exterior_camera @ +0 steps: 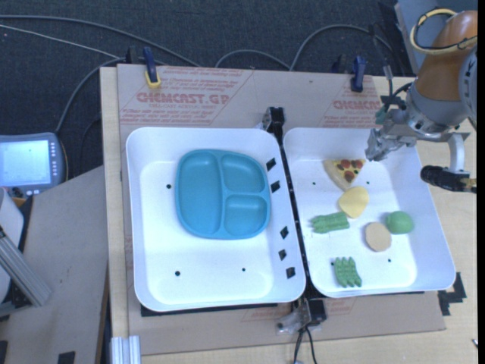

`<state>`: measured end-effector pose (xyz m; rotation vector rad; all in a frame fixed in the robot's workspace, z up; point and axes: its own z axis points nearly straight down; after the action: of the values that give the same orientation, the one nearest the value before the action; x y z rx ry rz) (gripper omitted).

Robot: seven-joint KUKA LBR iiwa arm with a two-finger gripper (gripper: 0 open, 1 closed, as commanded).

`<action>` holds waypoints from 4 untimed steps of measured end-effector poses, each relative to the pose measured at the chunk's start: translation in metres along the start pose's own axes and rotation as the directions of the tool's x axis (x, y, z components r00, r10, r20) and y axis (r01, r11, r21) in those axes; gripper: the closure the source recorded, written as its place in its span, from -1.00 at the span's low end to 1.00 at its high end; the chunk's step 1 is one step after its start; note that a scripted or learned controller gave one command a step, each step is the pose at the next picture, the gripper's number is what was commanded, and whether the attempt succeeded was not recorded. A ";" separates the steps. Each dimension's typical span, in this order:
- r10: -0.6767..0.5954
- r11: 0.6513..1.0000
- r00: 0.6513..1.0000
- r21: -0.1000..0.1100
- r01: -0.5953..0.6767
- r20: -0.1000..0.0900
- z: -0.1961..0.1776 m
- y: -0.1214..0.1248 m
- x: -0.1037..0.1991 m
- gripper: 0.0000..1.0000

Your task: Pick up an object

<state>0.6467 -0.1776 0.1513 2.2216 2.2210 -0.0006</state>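
1. Nearest edge of right bin (432, 268): ridged green piece (347, 271) lying loose.
2. Mid bin: tan round (377, 236), green ball (399, 221), green pod (330, 223), yellow lump (353, 202), all resting on the floor, untouched.
3. Farther back: pizza slice (344, 170), flat, just beside the gripper (377, 152).
4. Gripper low over the bin's far right corner, nothing seen between its tips; open or closed, cannot tell.
5. Left bin (151, 271): blue divided tray (222, 194).
6. Judged progress: nothing lifted yet; grasp and lift both left, slice the likely target.
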 end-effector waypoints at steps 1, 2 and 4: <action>-0.003 1.000 1.000 0.000 0.003 0.000 -0.055 -0.002 0.008 1.00; -0.001 1.000 1.000 0.000 0.001 0.000 -0.107 0.000 -0.002 1.00; -0.005 1.000 1.000 0.011 0.005 -0.004 -0.088 -0.032 0.098 1.00</action>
<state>0.6144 -0.0794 0.2391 2.2235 2.2340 -0.0094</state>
